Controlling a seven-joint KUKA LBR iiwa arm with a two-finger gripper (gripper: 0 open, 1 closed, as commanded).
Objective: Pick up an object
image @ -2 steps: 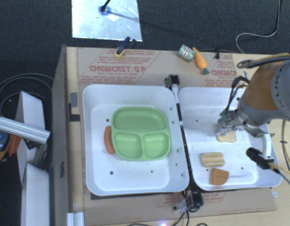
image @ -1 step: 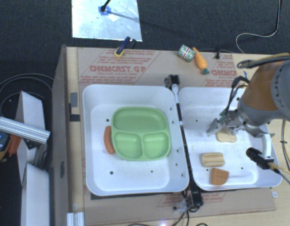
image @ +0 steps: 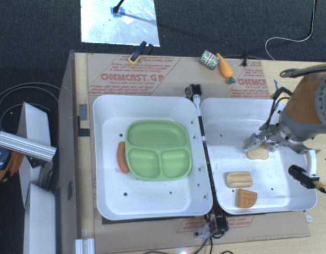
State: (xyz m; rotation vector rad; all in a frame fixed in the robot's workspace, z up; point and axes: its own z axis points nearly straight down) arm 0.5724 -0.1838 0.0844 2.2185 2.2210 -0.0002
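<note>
Down at the front of the right white bin (image: 290, 197), nearest of all: a small orange-brown toy waffle (image: 246, 198), and just behind it a tan toy bread roll (image: 239, 179), the two close but apart. Farther back in the same bin, a pale cream toy pastry (image: 257, 154), lying flat on the bin floor. Right over its top edge, the grey metal claw (image: 256, 142), low and touching or nearly touching the pastry; hard to tell if open or closed, and nothing seen gripped. Behind the claw, reaching in from the right, the grey robot arm with an orange band (image: 307, 107). Beside it, in the left white bin (image: 102, 163), a light green plastic plate with three sections (image: 158, 150), sitting flat in the middle. Just at the plate's left edge, a red-orange toy sausage (image: 121, 157), lying long-ways and maybe touching the plate. Under both bins, a brown cardboard sheet with red letters (image: 168, 73) on the table. At the back of the cardboard, a small green can (image: 209, 59) with an orange toy carrot (image: 225, 68) right next to it, and farther left a yellow and blue clip (image: 137, 54). Farther back still, on the dark carpet, a shiny silver square sheet (image: 119, 15).
</note>
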